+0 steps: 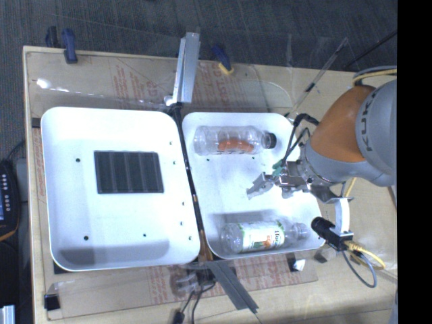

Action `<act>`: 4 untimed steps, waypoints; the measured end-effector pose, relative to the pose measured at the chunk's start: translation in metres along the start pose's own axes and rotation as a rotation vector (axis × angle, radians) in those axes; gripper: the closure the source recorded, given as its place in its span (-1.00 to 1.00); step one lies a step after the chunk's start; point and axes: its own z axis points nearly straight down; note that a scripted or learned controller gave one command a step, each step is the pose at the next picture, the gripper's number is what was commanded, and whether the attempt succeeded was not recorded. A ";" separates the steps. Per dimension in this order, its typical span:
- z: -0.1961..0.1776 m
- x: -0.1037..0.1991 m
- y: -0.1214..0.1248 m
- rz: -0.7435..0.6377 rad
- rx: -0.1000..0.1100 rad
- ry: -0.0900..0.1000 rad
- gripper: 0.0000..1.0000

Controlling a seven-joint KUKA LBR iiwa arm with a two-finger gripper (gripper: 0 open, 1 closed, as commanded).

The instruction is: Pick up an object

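White plastic bins, two of them, sit side by side on the tabletop (283, 86) w/ a thin dark seam between their inner rims. The left bin (61, 181) has a dark ribbed rectangular panel (128, 172) lying near its middle, w/ bare white floor all round it out to the walls. The right bin (202, 208) is smaller and holds two clear bottles: one w/ an orange label (229, 142) lies on its side along the far wall, dark cap toward the arm; the other, w/ a white and green label (260, 236), lies on its side tight along the near wall, cap also toward the right. Between the bottles there's a strip of open bin floor, and the jaws (260, 186) are over that strip, near the bin's right rim, well apart from both bottles. The jaws look parted a little, nothing between them. The grey arm (358, 137) w/ its orange band comes in over the right rim, cables trailing down toward the tabletop's near right corner. Metal strips lie at the seam's far and near ends; blue clamps (69, 46) grip the tabletop's far edge.
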 end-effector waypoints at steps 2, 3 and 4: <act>0.036 -0.002 -0.002 0.214 0.000 0.001 -1.00; 0.055 0.006 -0.027 -0.082 0.000 0.003 -1.00; 0.009 -0.003 -0.003 -0.071 -0.001 0.001 -1.00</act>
